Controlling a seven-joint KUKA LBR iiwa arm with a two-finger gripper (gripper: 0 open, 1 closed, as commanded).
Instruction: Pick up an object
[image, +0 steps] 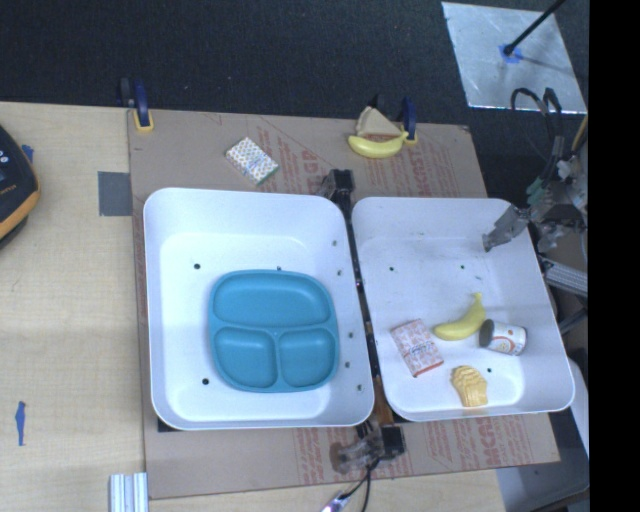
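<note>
Yellow banana (461, 322): lies in the right bin (420, 225), toward its near right corner, curved, with one tip just beside the small can.
Small can (503, 339): white with a red band, on its side, dark open end facing the banana.
Red-and-white packet (416, 348): flat, just left of the banana, slightly askew.
Golden pastry-like item (469, 386): near the bin's near edge, apart from the others.
Gripper (500, 230): at the right bin's far right corner, grey and low over the rim, well apart from every object; whether the jaws are apart or together I cannot tell.
Left bin (175, 225): holds a blue divided plate (272, 330) at its middle.
Outside the bins: a second banana (377, 145) at the cardboard's far edge, and a patterned packet (251, 159) near its far left corner.
Stage: judged as nothing picked yet.
Risk: banana, can and packet crowd together, so a descent there may nudge the can rolling or pinch two things; the flat packet may slip the jaws.
</note>
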